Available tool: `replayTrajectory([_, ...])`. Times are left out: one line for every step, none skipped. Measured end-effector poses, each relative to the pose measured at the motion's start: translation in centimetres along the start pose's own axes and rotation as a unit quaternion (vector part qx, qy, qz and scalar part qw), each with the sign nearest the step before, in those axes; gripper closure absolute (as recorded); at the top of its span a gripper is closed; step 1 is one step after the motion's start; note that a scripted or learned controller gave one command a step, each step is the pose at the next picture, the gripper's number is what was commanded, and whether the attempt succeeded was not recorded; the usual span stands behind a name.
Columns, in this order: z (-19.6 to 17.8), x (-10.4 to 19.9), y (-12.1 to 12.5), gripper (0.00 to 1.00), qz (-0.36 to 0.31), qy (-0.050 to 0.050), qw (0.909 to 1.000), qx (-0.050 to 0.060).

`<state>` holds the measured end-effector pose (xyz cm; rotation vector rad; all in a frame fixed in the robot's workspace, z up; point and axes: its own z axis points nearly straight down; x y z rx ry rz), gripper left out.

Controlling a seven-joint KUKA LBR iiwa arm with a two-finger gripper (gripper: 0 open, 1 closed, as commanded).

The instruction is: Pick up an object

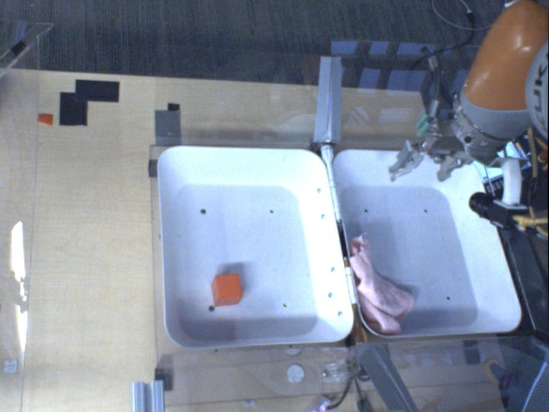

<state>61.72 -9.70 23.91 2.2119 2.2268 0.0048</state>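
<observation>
Overhead, the gripper (422, 166) hangs spread and empty above the right bin's (489, 316) far edge; a crumpled pink cloth (376, 290) lies nearer the camera (leftward, against the dividing wall).

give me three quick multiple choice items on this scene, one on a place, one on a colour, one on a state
1. Where does the pink cloth lie?
A. left bin
B. right bin
C. bench

2. What colour is the block in the left bin?
A. orange
B. green
C. blue

3. What is the claw doing?
A. holding the cloth
B. holding the block
C. open, holding nothing

Answers: 1 B, the cloth sits by the right bin's near-left corner. 2 A, it is plainly orange. 3 C, its fingers are spread above the right bin's far edge.
</observation>
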Motion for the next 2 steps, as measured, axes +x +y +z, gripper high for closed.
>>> replayTrajectory([0.1,-6.9,-4.0,0.0,-0.058,-0.001,0.9983,-0.001])
replayTrajectory([-2.7,-7.5,-9.0,0.0,-0.269,-0.002,0.963,-0.002])
